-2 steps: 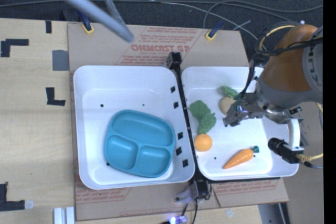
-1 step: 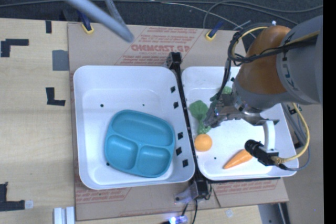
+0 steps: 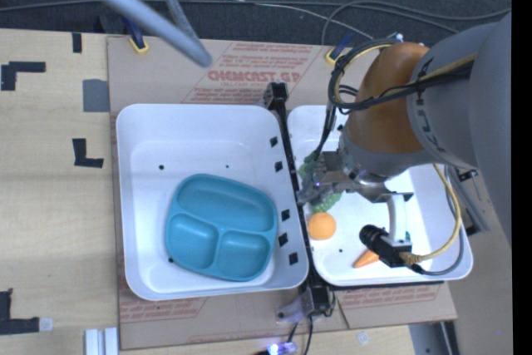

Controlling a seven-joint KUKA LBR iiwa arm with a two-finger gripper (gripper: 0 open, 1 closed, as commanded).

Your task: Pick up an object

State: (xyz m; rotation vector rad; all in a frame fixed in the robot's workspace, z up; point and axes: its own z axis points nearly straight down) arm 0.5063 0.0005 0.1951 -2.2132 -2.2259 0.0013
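The tool (image 3: 322, 181), whose grip could not be told beneath the wrist, hung at the left side of the right white plastic bin (image 3: 432, 268), with the small orange round ball (image 3: 322, 226) lying just nearer than it and a green leafy piece (image 3: 329, 199) between them.

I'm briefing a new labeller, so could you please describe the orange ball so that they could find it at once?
Look at the right-hand white bin of the two on the bench. Close to its left wall, toward the front, lies the orange ball. It is round, unlike the pointed orange carrot-shaped piece to its right and the green item just behind it.
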